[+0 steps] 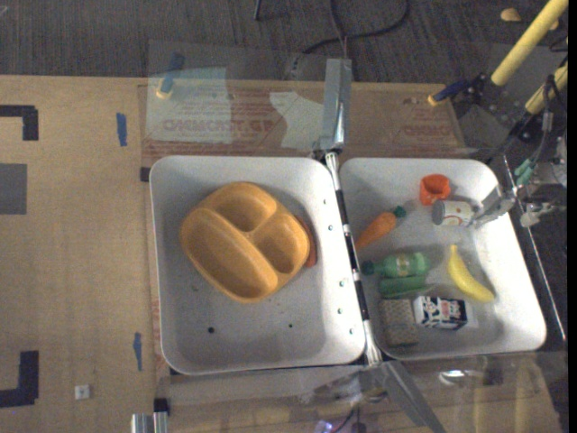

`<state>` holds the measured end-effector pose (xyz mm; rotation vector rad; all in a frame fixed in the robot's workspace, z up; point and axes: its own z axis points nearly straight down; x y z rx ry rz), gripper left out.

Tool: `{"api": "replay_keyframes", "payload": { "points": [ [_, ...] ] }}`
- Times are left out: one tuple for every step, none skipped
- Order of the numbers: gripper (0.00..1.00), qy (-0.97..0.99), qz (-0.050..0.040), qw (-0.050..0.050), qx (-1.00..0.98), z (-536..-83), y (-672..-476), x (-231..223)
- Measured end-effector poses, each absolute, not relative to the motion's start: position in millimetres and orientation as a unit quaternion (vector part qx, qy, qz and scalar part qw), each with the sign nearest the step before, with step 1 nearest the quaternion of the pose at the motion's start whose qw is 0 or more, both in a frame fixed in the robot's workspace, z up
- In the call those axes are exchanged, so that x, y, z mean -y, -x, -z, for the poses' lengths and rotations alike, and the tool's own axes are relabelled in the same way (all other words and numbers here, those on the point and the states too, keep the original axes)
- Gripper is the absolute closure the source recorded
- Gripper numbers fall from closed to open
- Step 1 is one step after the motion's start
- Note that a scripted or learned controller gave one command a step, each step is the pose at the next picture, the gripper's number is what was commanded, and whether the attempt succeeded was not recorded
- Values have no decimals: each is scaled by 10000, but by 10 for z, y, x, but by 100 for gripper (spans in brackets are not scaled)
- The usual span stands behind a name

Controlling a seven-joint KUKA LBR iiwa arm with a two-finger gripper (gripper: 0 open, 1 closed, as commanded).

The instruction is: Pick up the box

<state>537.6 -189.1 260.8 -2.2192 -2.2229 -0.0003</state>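
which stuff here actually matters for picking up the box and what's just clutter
For the job: milk carton box, gripper.

Lying about: yellow divided plate, carrot, green bottle, banana, orange cup, small can, grey sponge.

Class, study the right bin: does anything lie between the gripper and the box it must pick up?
Yes. The gripper sits at the bin's upper right; the box lies near the front edge. The banana lies between them, just above the box.
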Motion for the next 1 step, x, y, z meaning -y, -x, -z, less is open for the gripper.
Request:
{"api": "replay_keyframes", "payload": {
  "points": [
    [0,7401,0,3,6725,-1419,-5500,1481]
  ]
}}
